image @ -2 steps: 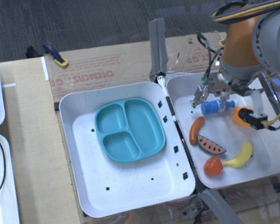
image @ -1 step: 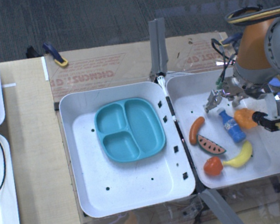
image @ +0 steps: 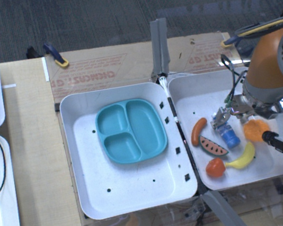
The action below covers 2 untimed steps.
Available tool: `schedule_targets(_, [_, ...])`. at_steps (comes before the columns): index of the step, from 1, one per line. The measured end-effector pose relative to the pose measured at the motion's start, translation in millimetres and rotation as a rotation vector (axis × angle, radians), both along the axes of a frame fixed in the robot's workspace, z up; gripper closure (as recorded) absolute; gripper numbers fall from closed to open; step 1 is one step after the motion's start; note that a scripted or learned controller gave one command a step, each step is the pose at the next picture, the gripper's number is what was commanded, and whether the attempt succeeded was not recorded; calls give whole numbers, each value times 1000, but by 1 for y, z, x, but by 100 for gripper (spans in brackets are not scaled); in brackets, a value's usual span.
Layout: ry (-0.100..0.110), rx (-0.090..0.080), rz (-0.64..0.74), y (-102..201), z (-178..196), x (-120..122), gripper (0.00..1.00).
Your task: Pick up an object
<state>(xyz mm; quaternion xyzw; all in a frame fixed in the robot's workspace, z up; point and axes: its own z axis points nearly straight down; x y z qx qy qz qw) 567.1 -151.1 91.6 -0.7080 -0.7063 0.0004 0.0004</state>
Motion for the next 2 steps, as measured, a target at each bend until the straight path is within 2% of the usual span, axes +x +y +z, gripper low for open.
schedule_targets(1, [0, 0, -4, -1, 9, 0, 100])
schedule_targets(2, [-1, -1, 4, 58, 108, 18, 100])
